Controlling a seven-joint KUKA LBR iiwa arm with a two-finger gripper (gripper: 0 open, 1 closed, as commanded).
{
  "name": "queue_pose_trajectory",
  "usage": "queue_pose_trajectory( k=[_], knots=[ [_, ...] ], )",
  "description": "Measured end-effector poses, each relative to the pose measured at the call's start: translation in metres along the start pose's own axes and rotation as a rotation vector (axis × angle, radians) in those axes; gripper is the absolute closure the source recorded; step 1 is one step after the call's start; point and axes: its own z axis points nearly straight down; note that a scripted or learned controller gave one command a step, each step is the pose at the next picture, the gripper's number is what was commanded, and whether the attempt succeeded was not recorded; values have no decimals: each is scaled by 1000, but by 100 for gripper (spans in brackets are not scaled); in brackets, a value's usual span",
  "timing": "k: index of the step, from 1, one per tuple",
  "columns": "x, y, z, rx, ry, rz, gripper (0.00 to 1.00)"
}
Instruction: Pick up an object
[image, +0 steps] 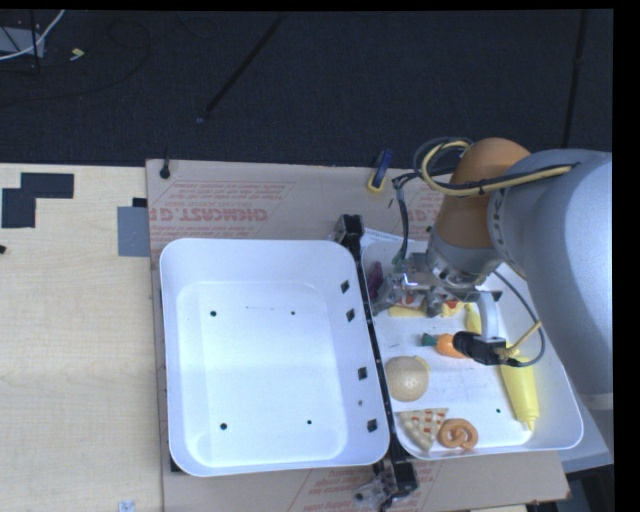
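Observation:
My gripper hangs low over the far-left part of the right bin, under the orange wrist band. Right below it lie a flat yellow piece and a small red bit. A purple object sits against the bin's left wall, just left of the gripper. Nearer the front are an orange carrot-like toy, a beige round ball, a long yellow banana-like toy, a pizza slice and an orange ring-shaped pretzel.
The left bin stands beside the right one, with a black divider between them. The big grey arm covers the right bin's far right side. A blue and yellow clip lies on the cardboard behind the bins.

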Motion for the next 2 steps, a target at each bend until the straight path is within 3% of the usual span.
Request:
queue_pose_trajectory(
  k=[1, 2],
  knots=[
    [-2, 0, -11, -1, -4, -3, 100],
    [20, 1, -231, -48, -4, -11, 100]
  ],
)
